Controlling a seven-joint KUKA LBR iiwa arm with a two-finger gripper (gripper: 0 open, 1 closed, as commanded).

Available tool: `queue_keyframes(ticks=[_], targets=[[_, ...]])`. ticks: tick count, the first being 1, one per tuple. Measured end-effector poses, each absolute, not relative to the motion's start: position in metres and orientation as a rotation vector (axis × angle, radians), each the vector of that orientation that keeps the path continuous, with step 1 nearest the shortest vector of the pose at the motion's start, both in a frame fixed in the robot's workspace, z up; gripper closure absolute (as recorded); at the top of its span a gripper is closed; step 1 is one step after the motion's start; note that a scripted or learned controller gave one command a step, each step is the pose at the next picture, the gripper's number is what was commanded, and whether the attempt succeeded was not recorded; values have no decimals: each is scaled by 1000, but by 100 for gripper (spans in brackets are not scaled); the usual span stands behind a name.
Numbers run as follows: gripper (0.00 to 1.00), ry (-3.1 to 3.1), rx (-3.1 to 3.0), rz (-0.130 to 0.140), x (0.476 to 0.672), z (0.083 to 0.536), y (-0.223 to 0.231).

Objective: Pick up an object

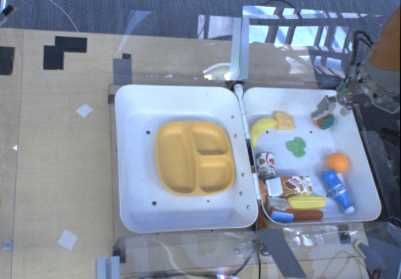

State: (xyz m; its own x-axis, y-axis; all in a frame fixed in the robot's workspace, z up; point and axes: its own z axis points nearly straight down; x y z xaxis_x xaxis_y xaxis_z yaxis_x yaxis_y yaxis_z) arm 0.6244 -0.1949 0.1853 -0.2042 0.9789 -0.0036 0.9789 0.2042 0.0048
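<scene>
The gripper [327, 110] hangs over the far right corner of the right bin [369, 209], just above a small red-and-green object [325, 122]; whether it grips is unclear. Nearer lie an orange ball [338, 162] and a blue bottle [337, 190]. The left bin [135, 209] holds a yellow divided plate [194, 157].

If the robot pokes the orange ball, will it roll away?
Probably. The orange ball looks round, so a push would likely roll it across the right bin. Its smooth curve might also slip between the fingers. The blue bottle lying nearby could stop it.
</scene>
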Motion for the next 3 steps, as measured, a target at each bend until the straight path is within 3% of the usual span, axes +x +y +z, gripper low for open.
queue_keyframes(ticks=[1, 2, 3], targets=[[0, 2182, 2251, 9, 626, 88, -145], [0, 2553, 1817, 9, 624, 88, -112], [0, 2398, 2017, 7, 671, 88, -92]])
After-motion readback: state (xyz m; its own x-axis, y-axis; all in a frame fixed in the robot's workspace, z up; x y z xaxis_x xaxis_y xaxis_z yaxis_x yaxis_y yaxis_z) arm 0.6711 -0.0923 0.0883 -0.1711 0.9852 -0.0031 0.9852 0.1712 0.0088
